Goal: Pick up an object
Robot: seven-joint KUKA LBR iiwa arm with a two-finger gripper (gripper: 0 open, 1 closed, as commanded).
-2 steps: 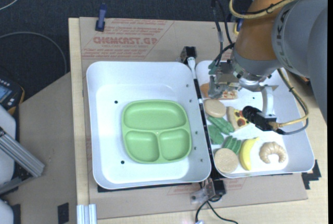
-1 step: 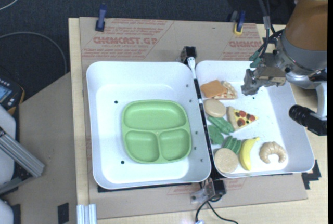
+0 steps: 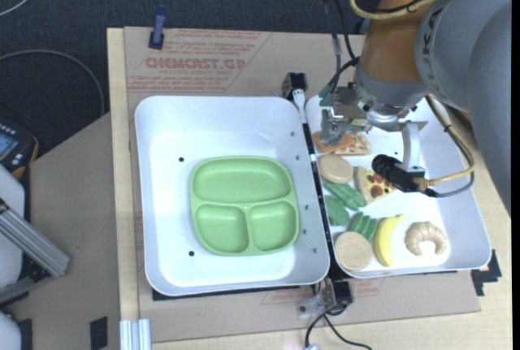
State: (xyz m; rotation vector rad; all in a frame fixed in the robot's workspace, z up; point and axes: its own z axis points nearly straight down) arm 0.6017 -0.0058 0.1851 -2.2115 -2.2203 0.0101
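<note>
- reaching in from the right, the arm [image 3: 455,23] hangs over the top of the right bin [image 3: 475,247], with the gripper [image 3: 340,127] low near that bin's upper left corner, close to the wall the two bins share.
- i cannot tell how the gripper stands.
- just under and beside it lies a pizza slice [image 3: 345,147], orange-topped, its long axis running roughly left to right; which way its tip points is hidden.
- below it the right bin is crowded: a round bun [image 3: 335,170], a second pizza piece [image 3: 375,185], green pods [image 3: 345,202], a cracker [image 3: 353,249], a yellow banana [image 3: 388,239] standing roughly top to bottom, and a croissant [image 3: 426,238].
- most open floor there is along the right side, past the croissant.
- the left bin [image 3: 158,178] has bare room around a green tray [image 3: 242,204] lying flat in its middle.
- on the board [image 3: 195,60] behind the bins, red writing reads "chemcast g.p", slanting up to the right.
</note>
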